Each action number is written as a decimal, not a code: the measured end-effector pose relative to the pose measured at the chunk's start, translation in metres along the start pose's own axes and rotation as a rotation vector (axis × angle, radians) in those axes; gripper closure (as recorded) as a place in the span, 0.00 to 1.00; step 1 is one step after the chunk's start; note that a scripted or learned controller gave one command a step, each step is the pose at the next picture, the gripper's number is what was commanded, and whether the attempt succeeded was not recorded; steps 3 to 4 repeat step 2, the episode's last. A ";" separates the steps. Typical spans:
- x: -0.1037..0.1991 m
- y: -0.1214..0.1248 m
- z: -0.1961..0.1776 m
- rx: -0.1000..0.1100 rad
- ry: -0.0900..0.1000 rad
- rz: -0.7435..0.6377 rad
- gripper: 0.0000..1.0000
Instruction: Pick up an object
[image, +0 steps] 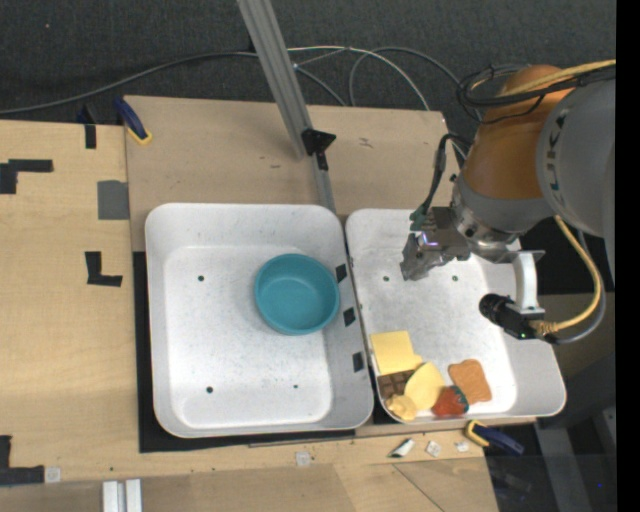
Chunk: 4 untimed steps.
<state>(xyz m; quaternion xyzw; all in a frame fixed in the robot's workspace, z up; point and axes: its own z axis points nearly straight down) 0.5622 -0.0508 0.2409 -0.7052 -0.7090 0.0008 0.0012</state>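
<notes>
Low in right bin: yellow block, orange piece. Gripper above them; opening unclear.

The one piece of lettering that can be made out is on the grey arm at the right edge of the view, on the casing just beside the orange band. There, a few dark capital strokes run down the housing, turned sideways and cut off by the frame edge. They look like part of a maker's name, but the letters are too clipped and blurred to read with any certainty. Nothing else carries readable text, numbers, labels or signs. The black tape marks on the tabletop at the left are plain shapes, not characters.
</notes>
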 end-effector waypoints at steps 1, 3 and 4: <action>0.054 0.021 0.011 -0.001 0.001 -0.002 1.00; 0.110 0.032 0.023 -0.001 0.000 -0.002 1.00; 0.110 0.032 0.023 -0.001 0.000 -0.002 1.00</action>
